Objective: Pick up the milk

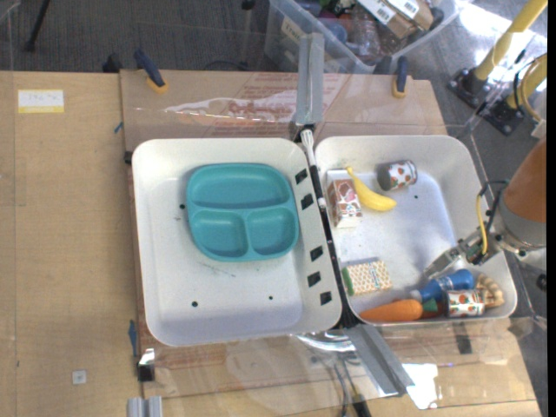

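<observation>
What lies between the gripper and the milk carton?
In the camera view, bare white bin floor separates the gripper from the milk carton; the banana sits just above that line.

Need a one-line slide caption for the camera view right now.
Tool low in the right bin above the carrot; milk carton lies untouched beside the banana.

Arm [530, 200]: grey body, orange band above wrist, yellow cable [480, 215] looped alongside. Gripper [452, 259] small, metallic grey, slim jaws; details blurry at frame edge.
</observation>
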`<action>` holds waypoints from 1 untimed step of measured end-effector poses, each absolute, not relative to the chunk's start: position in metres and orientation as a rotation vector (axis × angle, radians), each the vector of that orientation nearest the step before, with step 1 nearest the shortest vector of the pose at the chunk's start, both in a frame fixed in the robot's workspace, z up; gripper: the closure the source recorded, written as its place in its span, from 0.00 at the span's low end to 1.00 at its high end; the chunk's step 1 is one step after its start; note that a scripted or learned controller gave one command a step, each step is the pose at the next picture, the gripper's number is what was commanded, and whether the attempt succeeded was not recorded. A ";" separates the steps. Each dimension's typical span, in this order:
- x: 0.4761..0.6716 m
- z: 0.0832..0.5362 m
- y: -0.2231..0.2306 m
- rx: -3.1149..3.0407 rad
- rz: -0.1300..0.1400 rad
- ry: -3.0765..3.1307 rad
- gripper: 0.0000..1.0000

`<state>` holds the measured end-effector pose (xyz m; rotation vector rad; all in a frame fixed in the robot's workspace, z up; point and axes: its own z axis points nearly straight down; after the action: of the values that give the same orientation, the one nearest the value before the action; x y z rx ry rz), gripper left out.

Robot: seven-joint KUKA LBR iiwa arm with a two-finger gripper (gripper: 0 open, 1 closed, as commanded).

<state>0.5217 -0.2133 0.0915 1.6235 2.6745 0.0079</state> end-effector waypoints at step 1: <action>0.523 0.103 -0.215 1.624 0.009 2.663 1.00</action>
<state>0.5234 -0.2155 0.1030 1.6238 2.6629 0.0092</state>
